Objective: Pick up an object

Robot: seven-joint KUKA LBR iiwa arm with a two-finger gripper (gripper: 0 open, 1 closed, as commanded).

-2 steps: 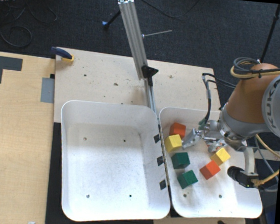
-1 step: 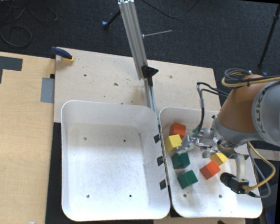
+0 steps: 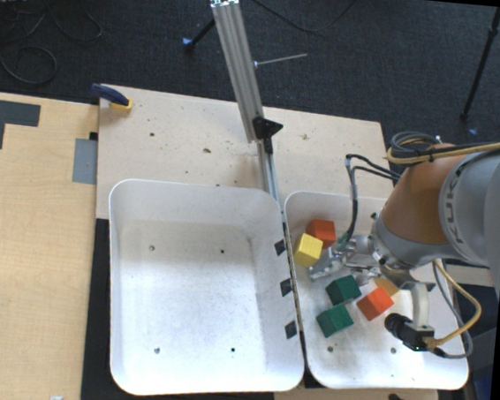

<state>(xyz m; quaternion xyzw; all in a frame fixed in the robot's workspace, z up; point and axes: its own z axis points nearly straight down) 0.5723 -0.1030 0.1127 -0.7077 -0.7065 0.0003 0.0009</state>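
- Grey two-finger gripper hangs low in the right white bin, jaws apart, gripping nothing.
- Small yellow cube sits just left of it; green cube just near.

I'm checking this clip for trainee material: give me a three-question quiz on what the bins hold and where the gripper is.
1. True or false: the blocks lie in the right bin.
2. How many green blocks are there?
3. Which block is nearest the gripper? A) yellow block B) lower green block C) blue block

Key
1. True.
2. Two: upper green block, lower green block.
3. A, the yellow block, just left of the gripper, with an orange block above it and another orange block lower right.
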